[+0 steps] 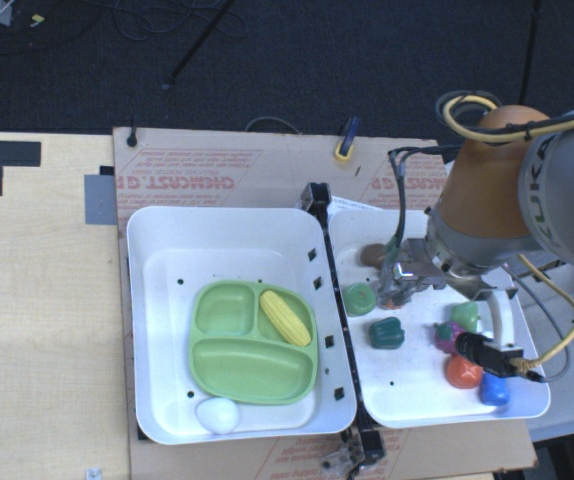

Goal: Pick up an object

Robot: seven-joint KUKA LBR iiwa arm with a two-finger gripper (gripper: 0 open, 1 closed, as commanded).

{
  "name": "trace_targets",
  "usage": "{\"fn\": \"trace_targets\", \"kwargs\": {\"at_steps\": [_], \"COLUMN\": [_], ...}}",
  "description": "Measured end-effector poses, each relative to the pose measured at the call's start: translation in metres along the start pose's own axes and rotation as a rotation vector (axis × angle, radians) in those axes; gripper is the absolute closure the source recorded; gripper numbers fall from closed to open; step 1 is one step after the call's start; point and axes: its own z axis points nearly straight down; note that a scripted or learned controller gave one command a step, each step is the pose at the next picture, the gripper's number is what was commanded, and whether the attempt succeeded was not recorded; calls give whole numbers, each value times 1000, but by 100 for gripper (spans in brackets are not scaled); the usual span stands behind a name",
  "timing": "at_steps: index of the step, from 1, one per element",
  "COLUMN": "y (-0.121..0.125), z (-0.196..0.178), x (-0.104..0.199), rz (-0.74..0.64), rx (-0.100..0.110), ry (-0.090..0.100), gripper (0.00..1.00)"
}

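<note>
Corn cob (285, 316), yellow, lies in the upper right compartment of the green divided plate (252, 368) in the left bin (157, 268), its long axis running from upper left to lower right. A white egg-like ball (217, 414) sits just below the plate, near the bin's front wall (bare white floor lies around the plate on its other sides). Right of the plate, across the divider between the bins, the right bin (417, 398) holds a round green piece (359, 298), a dark green pepper (386, 332), a pale green piece (465, 315), a purple piece (447, 336), an orange piece (462, 371) and a blue piece (494, 390). The gripper (395, 286) hangs just right of the round green piece and above the pepper, well apart from the corn cob; I cannot tell how far its jaws stand open, and nothing shows between them.
</note>
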Motion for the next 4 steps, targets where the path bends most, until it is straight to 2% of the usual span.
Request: {"fn": "trace_targets", "kwargs": {"at_steps": [1, 2, 3, 4], "y": [-16, -10, -5, -4], "z": [-5, 2, -14, 3], "x": [55, 54, 49, 53], "rz": [-1, 4, 4, 3], "rx": [1, 2, -1, 2], "ry": [0, -2, -2, -3], "gripper": [100, 100, 100, 100]}}
